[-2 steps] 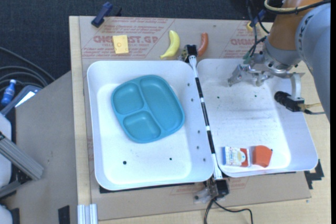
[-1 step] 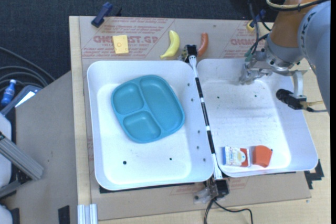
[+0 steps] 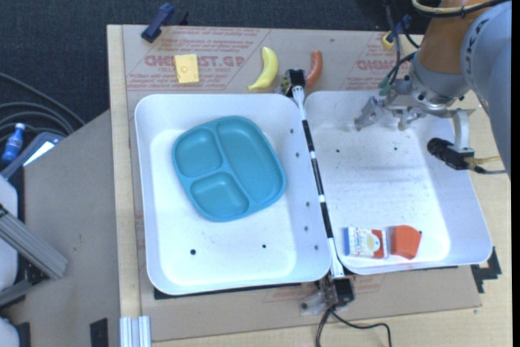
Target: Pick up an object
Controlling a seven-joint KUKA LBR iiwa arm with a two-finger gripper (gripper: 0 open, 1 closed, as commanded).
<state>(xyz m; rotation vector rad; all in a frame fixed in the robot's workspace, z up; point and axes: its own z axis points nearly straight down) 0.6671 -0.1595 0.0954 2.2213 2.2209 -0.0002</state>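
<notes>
A small flat carton, white and orange, was seen lying at the near edge of the right bin. A smooth blue divided plate lay left of it. Beyond the carton, the metal gripper was held with fingers spread, gripping nothing. A yellow banana lay farthest.

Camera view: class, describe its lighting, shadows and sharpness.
Camera view: even, soft light; faint shadows inside the bins' rims; mild glare on white plastic; blue tray and carton fairly sharp; hand slightly blurred; mild wide-angle bowing of bench edges.
</notes>
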